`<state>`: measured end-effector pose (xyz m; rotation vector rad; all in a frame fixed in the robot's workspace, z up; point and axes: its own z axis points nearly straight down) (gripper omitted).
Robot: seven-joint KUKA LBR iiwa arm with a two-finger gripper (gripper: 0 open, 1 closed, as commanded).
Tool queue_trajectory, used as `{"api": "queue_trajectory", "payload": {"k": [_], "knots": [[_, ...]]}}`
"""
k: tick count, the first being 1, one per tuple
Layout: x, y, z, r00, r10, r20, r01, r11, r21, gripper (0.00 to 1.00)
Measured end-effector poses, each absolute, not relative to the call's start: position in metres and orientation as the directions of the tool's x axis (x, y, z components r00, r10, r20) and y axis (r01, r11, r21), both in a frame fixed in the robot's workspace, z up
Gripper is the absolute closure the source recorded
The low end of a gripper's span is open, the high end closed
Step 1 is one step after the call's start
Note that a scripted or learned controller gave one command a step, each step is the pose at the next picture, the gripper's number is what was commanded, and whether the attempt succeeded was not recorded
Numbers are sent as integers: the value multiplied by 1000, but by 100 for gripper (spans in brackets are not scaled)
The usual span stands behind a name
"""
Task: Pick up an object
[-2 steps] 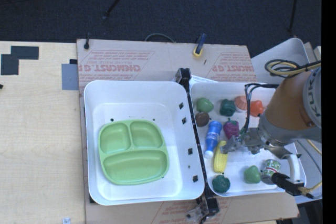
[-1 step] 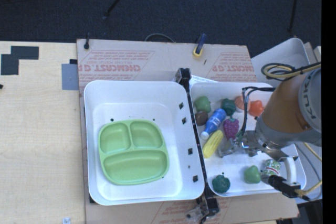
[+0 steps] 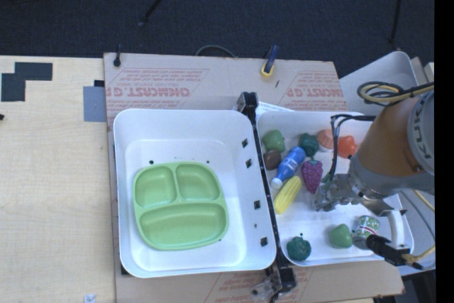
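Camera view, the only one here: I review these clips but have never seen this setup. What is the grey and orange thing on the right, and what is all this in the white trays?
This single camera looks down at a slant on a bench. The grey and orange shape is a robot arm reaching in from the right; its gripper hangs low over the right bin. Whether it holds anything cannot be told. That bin contains toy food: a corn cob, purple grapes, a blue bottle, an orange piece and several green pieces. The left bin holds a green divided plate.
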<state>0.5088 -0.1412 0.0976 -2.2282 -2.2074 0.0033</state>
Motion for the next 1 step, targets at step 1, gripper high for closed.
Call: {"api": "queue_trajectory", "payload": {"k": [1], "knots": [[508, -132, 147, -1, 1000, 1, 1000, 1, 0, 100]]}}
